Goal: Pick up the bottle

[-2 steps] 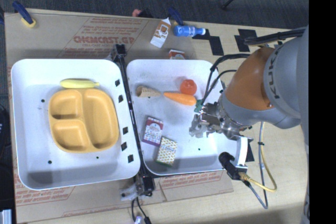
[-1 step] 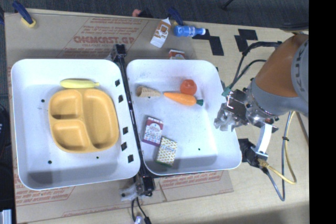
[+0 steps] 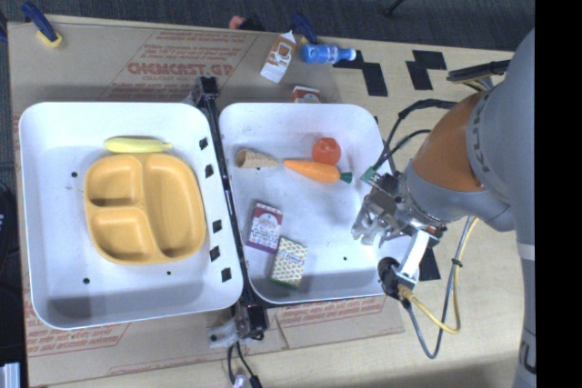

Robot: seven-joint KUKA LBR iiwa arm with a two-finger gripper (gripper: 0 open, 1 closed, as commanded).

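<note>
The tool (image 3: 371, 221) hangs over the right bin's (image 3: 364, 118) right edge, its grip unreadable, while the bottle (image 3: 326, 54) lies outside on the bench's far edge. A descent here would likely close on nothing.

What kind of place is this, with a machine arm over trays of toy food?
Probably a robotics lab test bench. A grey arm reaches over two white bins, one holding play food like a carrot, set on cardboard with cables trailing and black tape marks on the bench.
</note>
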